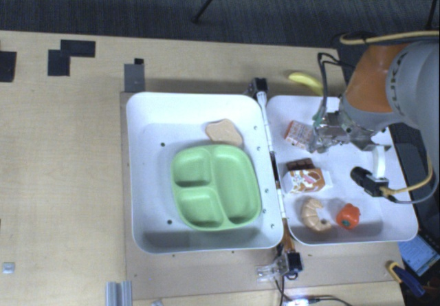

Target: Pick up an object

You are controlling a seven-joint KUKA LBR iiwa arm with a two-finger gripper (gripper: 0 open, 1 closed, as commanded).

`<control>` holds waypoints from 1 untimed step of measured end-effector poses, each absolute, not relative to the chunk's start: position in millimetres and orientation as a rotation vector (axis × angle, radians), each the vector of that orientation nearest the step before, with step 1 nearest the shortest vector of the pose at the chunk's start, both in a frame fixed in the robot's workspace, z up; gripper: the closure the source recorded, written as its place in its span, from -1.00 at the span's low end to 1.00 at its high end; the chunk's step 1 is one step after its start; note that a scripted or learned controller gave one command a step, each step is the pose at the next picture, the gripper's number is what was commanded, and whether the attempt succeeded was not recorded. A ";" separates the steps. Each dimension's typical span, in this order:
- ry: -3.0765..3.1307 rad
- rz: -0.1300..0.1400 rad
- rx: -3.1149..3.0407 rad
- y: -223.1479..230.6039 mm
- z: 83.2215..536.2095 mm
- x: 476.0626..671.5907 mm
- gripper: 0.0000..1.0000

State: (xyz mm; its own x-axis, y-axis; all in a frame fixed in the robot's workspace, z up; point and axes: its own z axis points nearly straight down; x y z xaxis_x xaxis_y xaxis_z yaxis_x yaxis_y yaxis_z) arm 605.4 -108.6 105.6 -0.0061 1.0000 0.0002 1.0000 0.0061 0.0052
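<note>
Arm: the grey arm (405, 88) with its orange band (371, 84) reaches over the right bin.
Pincer: the pincer (322, 138) hangs low in the right bin (405, 229), near its back left part; whether it is released or clenched I cannot tell.
Red-and-white packet: the packet (297, 134) lies in the right bin, just beside the pincer on its left.
Snack pouch: the pouch (304, 177) lies in front of the pincer, near the right bin's left wall.
Pastry: the pastry (316, 214) sits at the right bin's front.
Orange item: the orange thing (348, 216) sits just right of the pastry.
Left bin: the left bin (148, 153) holds a green divided plate (215, 186), with a bread slice (224, 132) behind the plate.
Desk: the desk (62, 181) carries both bins.
</note>
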 end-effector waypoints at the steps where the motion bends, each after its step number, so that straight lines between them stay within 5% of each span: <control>1: 2.222 0.002 2.216 -200.1 96.4 644.6 1.00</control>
State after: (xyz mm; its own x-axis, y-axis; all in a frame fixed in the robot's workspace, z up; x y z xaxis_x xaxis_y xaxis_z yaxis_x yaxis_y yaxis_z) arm 644.6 -200.1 96.4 -0.0028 1.0000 -0.0015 1.0000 0.0028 0.0030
